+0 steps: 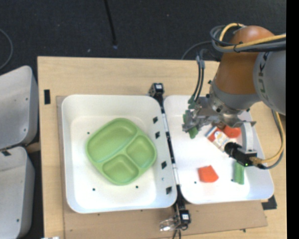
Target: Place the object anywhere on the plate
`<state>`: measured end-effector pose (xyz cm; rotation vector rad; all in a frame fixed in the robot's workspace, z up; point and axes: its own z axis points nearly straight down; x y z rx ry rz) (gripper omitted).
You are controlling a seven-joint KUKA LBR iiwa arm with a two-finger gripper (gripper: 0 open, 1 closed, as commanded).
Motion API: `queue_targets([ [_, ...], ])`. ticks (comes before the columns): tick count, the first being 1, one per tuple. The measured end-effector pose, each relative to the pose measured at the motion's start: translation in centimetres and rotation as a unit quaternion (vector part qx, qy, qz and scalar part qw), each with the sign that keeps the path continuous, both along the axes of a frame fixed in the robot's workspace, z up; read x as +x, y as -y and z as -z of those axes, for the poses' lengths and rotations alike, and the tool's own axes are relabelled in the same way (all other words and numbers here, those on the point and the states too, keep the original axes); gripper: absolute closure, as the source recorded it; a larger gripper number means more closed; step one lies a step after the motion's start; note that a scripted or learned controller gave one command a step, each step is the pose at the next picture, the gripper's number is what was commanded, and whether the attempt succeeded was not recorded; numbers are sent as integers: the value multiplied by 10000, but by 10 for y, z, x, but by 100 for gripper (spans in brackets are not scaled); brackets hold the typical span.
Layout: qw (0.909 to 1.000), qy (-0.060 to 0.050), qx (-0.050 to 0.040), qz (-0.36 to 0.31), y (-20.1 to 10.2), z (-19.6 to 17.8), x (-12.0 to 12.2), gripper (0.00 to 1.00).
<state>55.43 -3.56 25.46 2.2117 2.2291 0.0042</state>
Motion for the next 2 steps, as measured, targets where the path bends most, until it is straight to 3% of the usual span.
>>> queue_targets([
  [2,10000,-22,4,-3,-120,12,-14,100],
])
